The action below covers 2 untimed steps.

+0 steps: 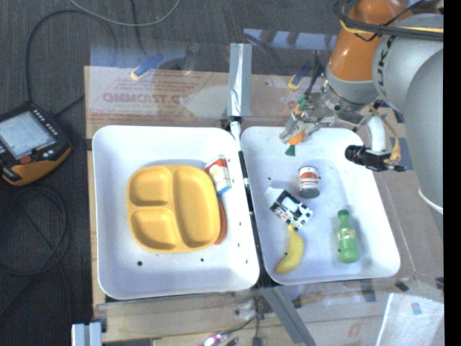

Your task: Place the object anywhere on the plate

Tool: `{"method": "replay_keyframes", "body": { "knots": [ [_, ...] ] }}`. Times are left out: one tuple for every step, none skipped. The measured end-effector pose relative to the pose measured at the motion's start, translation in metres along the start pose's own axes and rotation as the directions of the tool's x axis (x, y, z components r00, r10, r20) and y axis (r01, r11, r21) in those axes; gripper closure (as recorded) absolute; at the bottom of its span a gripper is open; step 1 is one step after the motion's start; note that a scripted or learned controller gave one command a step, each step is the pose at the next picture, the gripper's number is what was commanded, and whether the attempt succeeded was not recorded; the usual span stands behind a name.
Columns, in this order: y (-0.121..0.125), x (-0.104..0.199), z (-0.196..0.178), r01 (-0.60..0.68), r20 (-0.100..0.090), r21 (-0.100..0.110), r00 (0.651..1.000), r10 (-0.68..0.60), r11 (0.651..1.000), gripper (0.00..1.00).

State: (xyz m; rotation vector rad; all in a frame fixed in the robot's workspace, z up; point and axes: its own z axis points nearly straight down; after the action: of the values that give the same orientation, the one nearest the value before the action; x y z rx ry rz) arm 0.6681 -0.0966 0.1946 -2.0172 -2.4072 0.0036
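Note:
A yellow plate (175, 207) with three compartments lies in the left bin (115, 265). My gripper (295, 133) hangs over the back left corner of the right bin (382, 265). A small orange object with a green tip (292, 148) sits directly under the gripper's tip; whether it is held or resting on the bin floor I cannot make out. The gripper is far from the plate, across the divide between the bins.
A white tube with red and blue ends (220, 176) lies against the plate's right rim. The right bin holds a small can (309, 182), a black-and-white box (292, 210), a banana (290, 252) and a green bottle (347, 236). A handheld controller (29, 141) lies far left.

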Motion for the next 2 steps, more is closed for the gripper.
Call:
{"method": "replay_keyframes", "body": {
  "knots": [
    [-0.012,0.063,0.002,0.256,-0.002,0.0,0.967,-0.256,0.967,1.0],
    [-0.011,0.138,0.013,0.328,-0.002,0.0,0.945,-0.328,0.945,1.0]
  ]
}}
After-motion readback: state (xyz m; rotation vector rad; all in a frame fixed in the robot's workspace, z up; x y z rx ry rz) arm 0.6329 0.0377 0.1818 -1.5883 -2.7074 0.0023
